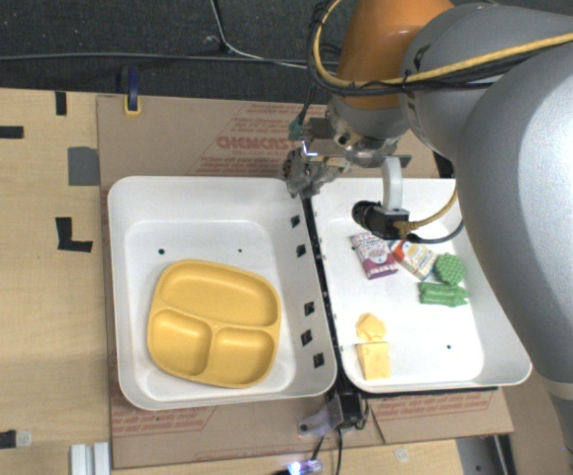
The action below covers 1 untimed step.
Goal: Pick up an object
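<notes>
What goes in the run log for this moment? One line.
arm: over right bin | yellow divided tray: left bin | purple packet, green toy, yellow block: right bin | nothing lifted

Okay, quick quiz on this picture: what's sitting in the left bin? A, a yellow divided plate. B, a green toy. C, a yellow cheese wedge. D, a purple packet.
A: the yellow divided plate lies alone in the left bin, while the small items sit in the right bin.

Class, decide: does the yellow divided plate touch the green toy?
Apart. The camera view shows the plate in the left bin and the green toy in the right bin.
</notes>
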{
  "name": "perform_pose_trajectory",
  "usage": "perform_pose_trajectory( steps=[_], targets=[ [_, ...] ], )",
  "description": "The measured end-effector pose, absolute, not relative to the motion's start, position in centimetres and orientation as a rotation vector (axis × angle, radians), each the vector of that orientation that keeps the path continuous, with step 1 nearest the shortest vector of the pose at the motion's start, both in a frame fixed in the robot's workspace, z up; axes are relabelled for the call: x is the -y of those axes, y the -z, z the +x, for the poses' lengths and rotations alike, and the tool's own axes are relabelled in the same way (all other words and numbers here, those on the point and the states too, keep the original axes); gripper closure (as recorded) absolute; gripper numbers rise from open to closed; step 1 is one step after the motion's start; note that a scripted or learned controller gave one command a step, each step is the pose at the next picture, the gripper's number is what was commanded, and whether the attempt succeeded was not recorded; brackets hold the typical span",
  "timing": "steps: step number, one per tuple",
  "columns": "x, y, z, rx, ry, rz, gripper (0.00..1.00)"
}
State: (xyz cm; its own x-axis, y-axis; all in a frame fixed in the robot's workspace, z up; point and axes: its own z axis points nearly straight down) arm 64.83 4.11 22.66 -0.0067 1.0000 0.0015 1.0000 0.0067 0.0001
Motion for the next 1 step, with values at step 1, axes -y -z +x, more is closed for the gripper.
perform_pose_trajectory(
  steps=[1],
  targets=[
    [-10.05, -21.96, 65.45, 2.228, -0.001, -2.213, 1.0]
  ],
)
